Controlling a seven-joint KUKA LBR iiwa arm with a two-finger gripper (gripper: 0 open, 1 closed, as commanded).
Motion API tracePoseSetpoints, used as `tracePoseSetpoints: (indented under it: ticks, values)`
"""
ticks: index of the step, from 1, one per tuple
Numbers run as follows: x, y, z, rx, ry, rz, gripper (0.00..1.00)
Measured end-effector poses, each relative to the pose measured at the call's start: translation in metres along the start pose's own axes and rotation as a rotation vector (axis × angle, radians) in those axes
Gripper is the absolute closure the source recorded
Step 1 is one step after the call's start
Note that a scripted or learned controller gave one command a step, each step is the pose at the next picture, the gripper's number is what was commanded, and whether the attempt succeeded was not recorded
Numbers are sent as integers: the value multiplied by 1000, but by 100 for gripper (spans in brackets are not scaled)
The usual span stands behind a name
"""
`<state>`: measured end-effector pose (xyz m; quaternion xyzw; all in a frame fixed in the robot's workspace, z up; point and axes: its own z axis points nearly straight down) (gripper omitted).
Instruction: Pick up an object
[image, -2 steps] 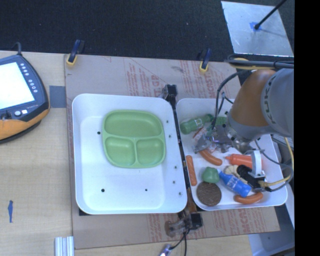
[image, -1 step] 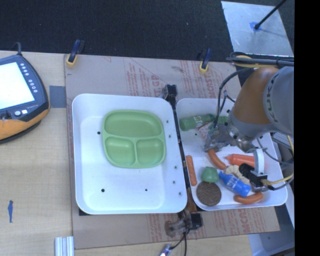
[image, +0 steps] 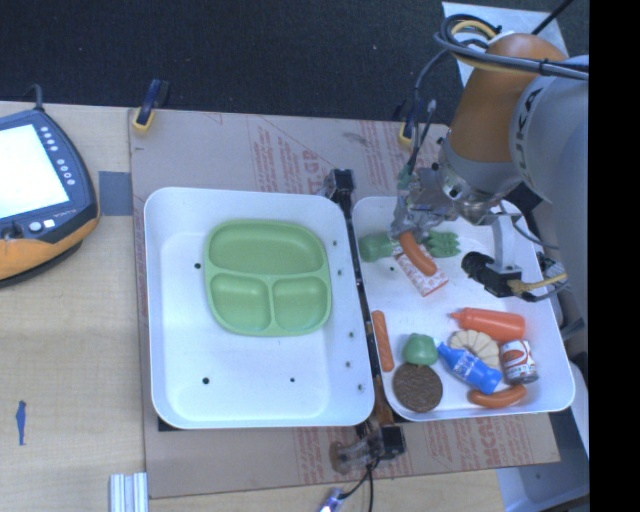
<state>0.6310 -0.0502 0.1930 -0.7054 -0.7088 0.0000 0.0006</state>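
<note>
1. Wooden counter (image: 70, 350) carries two white bins; near the front edge of the right bin (image: 555, 330) lie one brown round cookie (image: 416, 386), one blue bottle (image: 470, 367), one small can (image: 517, 361), one sausage (image: 497, 397).
2. Left bin (image: 180, 340) holds one green divided plate (image: 268, 276).
3. Farther back, the gripper (image: 418, 222) sits over an orange carrot (image: 417, 253) on a packet; whether it is open or closed I cannot tell.
4. Risk: crowded pieces there, so it may catch the packet or slip

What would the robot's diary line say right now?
gripper: low in right bin | over carrot | grasp: unclear | green tray: left bin
</note>
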Motion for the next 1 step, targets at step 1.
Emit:
tracePoseSetpoints:
  ticks: [1]
  values:
    - [52, -34, 2, 5, -1, -1, 100]
